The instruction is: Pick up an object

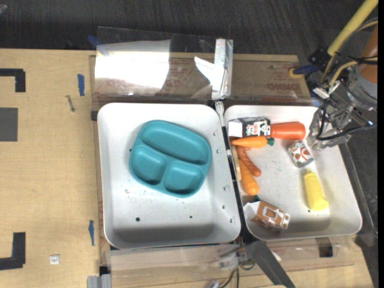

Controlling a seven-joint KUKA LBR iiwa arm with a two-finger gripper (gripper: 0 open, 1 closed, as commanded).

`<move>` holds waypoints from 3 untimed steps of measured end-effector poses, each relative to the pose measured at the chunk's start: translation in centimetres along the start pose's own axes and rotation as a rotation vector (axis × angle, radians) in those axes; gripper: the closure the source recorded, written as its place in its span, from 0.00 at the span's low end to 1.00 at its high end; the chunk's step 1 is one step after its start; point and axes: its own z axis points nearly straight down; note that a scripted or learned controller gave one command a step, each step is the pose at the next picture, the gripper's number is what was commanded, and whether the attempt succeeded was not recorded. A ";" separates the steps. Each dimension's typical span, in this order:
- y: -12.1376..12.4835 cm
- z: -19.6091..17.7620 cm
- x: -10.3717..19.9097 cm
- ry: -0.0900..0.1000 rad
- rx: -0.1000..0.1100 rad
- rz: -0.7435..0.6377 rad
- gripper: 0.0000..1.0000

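1. Arm [366,77] is reaching in from the right edge, its wrist sitting over the upper right corner of the right bin [351,218]; a yellow hose [354,23] is running up and away from it toward the top corner.
2. Gripper [327,134] is hanging at the bin's right rim, above the small red and white can [300,153]; the dark linkage is blurring into cables there, so whether it is open or closed I cannot tell, and nothing is showing clearly in its grasp.
3. Right bin is holding the loose items: a black and white carton [251,127] lying at the top left, touching an orange-red cylinder [288,130] to its right; a carrot [249,142] lying just under the carton; two more orange pieces [247,173] running down the left wall; a yellow bottle [315,191] lying below the can; a brown and white box [270,216] lying near the bottom edge.
4. Left bin [120,221] is holding a teal divided tray [170,158], tilted slightly, near its middle.
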 end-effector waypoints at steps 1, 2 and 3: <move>-4.4 14.0 3.4 0.011 -0.019 -0.123 1.00; -4.7 13.4 3.1 0.005 -0.009 -0.124 0.00; -2.5 17.3 1.9 0.003 -0.005 -0.069 0.00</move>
